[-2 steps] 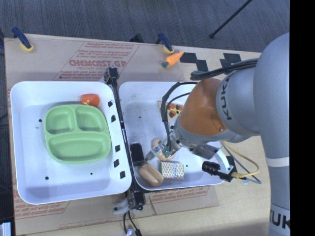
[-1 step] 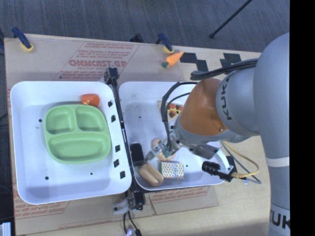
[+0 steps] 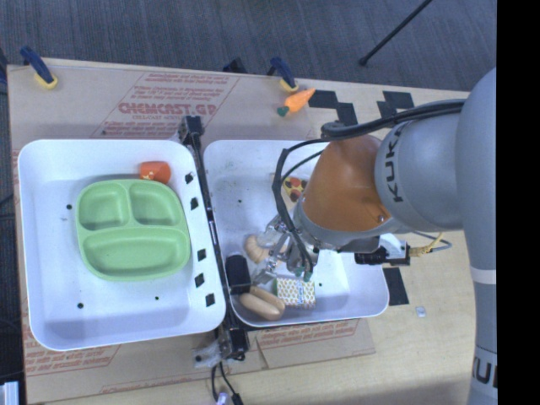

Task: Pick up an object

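Observation:
My gripper hangs low over the front part of the right bin, under the orange wrist band. Its metal fingers are just above a patterned box and beside a tan bread-like piece. A hot dog bun lies at the bin's front edge, next to a black object. A small yellow and red item peeks out behind the arm. I see nothing clearly between the fingers.
The left bin holds a green divided plate and a red-orange item behind it. An orange toy carrot lies on the cardboard behind the bins. Blue clamps grip the bench's far edge.

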Tool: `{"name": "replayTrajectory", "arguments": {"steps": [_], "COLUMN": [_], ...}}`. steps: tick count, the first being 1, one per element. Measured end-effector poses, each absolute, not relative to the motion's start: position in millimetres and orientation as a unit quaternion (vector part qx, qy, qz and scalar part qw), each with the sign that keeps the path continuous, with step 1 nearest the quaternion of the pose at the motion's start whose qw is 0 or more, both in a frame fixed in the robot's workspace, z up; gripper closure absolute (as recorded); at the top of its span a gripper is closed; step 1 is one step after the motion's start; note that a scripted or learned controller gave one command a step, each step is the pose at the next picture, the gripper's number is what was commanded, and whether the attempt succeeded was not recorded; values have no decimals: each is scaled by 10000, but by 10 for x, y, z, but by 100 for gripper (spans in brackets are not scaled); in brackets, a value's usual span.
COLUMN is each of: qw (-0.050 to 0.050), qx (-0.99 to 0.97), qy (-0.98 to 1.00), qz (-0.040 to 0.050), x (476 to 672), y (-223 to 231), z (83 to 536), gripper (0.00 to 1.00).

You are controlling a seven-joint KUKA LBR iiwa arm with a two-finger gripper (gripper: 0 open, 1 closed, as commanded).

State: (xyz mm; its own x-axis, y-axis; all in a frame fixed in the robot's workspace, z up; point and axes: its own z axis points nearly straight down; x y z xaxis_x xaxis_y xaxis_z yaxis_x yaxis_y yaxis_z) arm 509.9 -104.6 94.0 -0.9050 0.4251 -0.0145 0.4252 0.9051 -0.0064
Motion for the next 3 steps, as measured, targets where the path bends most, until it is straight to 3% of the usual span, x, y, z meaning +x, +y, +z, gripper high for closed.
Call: {"name": "replayTrajectory", "arguments": {"steps": [1,3], "qw": [101,101], "qx": [641,643], "qy": [9979,9979], "qz": [-20,-19], "x": [4844,4844], "y": [-960,-960], "z": [947,947], "gripper": [0,0]}}
